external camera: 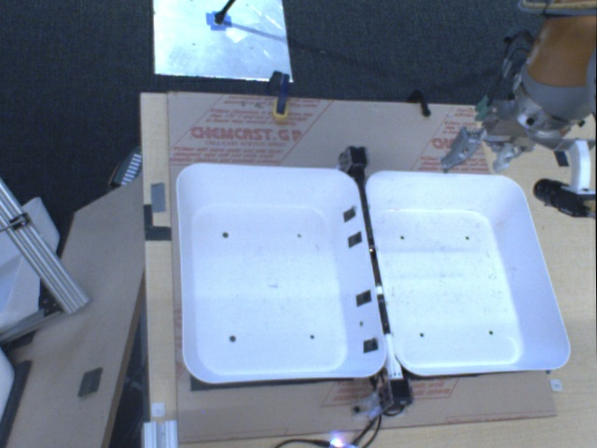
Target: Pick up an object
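Note:
My gripper (480,155) hangs above the far rim of the right bin (522,250), at the upper right of the camera view. Its two grey fingers (454,150) point down and stand apart, open, with nothing between them. The orange band of the arm (560,49) rises above the wrist. The left bin (201,250) lies beside the right one, and both show bare white floors with small dark holes.
Black clips (359,241) join the two bins along the middle seam. A shiny metal plate (219,21) lies on the dark floor at the back left. A blue and yellow clamp (279,96) stands at the board's far edge. An aluminium rail (37,250) sits at left.

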Controlling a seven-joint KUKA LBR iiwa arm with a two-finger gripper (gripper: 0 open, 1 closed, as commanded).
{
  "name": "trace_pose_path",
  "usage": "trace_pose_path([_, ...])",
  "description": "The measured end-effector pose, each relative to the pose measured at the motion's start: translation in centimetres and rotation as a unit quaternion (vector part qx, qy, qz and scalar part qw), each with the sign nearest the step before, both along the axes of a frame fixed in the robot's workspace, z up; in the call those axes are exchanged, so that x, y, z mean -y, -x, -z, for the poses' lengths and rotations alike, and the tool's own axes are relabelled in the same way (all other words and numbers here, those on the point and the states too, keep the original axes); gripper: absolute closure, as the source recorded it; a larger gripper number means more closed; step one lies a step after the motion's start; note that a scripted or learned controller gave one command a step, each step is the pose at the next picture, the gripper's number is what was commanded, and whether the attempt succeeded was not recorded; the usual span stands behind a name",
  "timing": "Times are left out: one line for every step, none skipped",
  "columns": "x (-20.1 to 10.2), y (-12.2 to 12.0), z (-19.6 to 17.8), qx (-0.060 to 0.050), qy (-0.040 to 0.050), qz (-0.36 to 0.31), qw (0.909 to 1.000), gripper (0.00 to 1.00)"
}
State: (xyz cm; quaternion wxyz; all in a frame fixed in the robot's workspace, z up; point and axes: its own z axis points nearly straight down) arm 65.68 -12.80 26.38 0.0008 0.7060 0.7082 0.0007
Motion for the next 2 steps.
trace_pose_path([-7.8, 3.49, -17.24, 0.01, -0.0002, -0.005, 0.9999, 0.0])
trace_pose_path([-7.35, 3.47, -17.24, 0.003, 0.0006, -0.003, 1.0, 1.0])
